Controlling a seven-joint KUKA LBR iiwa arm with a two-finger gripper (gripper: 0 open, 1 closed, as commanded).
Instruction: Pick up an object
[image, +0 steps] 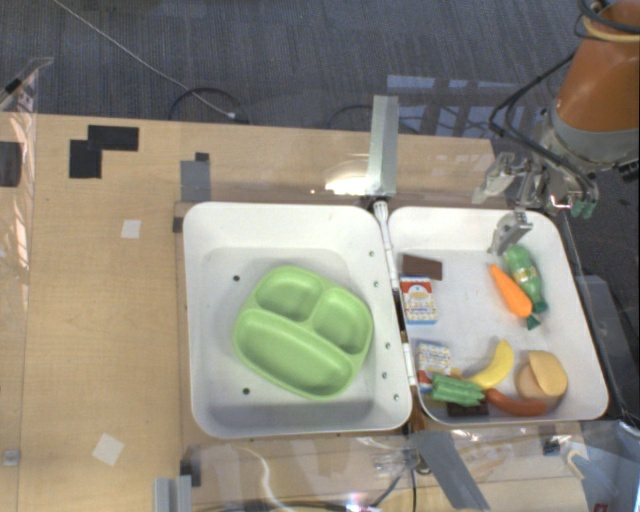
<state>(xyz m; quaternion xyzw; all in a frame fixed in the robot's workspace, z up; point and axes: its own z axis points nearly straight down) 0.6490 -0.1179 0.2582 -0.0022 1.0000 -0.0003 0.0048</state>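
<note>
- Camera view from above takes in the wooden bench (90, 330) with two shallow white bins set side by side.
- Left bin (215, 250) holds a green divided plate (303, 330) with three compartments, lying tilted near the bin's middle.
- Right bin (455, 235) holds a cluster of toy foods.
- An orange carrot (511, 290) lies slantwise in the right bin's upper right part, touching a green packet (524, 272) just to its right.
- A small brown block (421, 267) sits near the divider between the bins, with a red and white carton (418, 298) just below it.
- Lower down, a small printed box (433, 355) lies beside a yellow banana (494, 366).
- A green vegetable piece (455, 388) rests along the bin's near wall, touching the banana's lower end.
- A round tan bun (541, 376) lies at the lower right, with a reddish sausage (520, 404) under its near edge.
- Grey arm with its orange band (598, 85) reaches in at the upper right corner.
- Its pincer (510, 232) hangs over the right bin's far right corner, just above the green packet and the carrot.
- Whether the pincer's tips are apart or together I cannot tell; nothing is seen held in it.
</note>
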